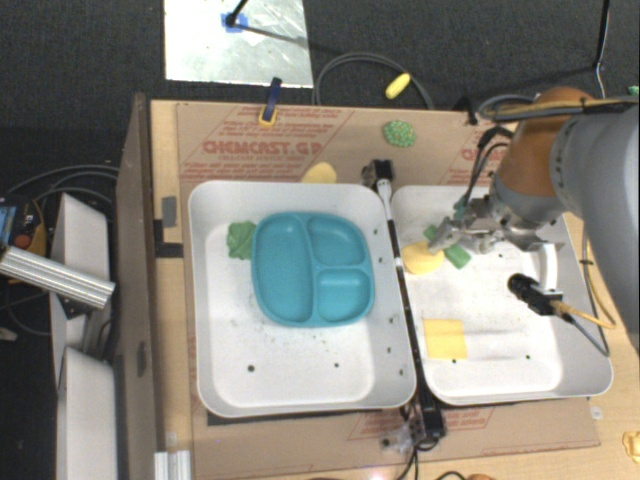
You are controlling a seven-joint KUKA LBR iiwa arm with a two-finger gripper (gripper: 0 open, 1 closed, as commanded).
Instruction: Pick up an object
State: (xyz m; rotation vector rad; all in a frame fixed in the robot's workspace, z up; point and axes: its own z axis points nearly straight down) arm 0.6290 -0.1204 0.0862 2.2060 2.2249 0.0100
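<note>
A flat yellow square lay toward the front of the right bin, with a rounded yellow piece against that bin's left wall and a small green block just beside it. The gripper hung low over the bin's back left, right above the green block; whether it grasped anything could not be told. The left bin held 1 blue divided plate, with a green scrap at its left edge.
</note>
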